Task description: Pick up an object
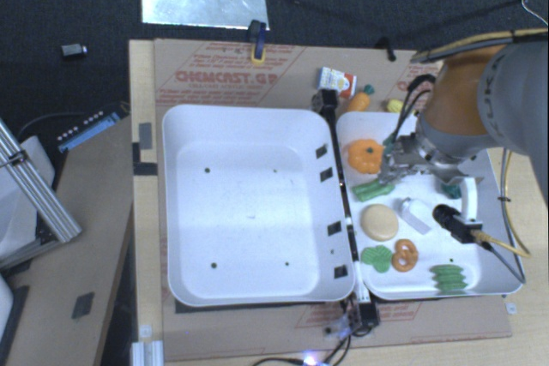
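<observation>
My gripper (393,165) hangs low over the upper part of the right bin (493,249), coming in from the right. Just left of it sits an orange pumpkin (364,155). A long green piece (371,189) lies directly below and left of the gripper tip, very close to it or touching it. Nearer the front are a cream round bun (380,223), a small white-grey piece (413,215), a brown pretzel (405,255), a green leafy piece (375,256) and a green ridged piece (448,274). I see nothing held in the gripper.
The left bin (184,184) stands beside the right one, with a black-clipped divider between them. Behind the right bin, on the cardboard, lie a small carton (336,81), an orange carrot (358,101) and a yellow piece (394,106).
</observation>
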Robot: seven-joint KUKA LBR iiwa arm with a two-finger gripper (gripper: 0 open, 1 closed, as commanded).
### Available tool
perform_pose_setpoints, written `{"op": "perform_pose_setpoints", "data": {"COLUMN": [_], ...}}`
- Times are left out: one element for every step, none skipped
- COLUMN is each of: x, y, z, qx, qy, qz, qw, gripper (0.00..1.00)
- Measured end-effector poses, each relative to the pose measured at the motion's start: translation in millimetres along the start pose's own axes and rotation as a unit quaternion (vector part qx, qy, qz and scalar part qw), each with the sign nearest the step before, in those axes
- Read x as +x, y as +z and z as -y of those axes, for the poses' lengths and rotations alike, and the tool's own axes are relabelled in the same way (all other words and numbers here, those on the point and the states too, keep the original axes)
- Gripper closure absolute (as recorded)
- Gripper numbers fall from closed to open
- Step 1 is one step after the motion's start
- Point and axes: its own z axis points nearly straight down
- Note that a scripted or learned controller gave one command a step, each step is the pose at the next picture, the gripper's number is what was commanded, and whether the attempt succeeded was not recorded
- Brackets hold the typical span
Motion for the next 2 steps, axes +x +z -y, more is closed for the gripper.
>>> {"op": "perform_pose_setpoints", "data": {"x": [41.2, 61.4], "y": [-209.4, -194.6], "z": [-14.5, -45.7], "qx": [-0.008, -0.001], "qy": [-0.003, -0.001], "qz": [0.0, 0.0], "qw": [1.0, 1.0], "gripper": [1.0, 1.0]}}
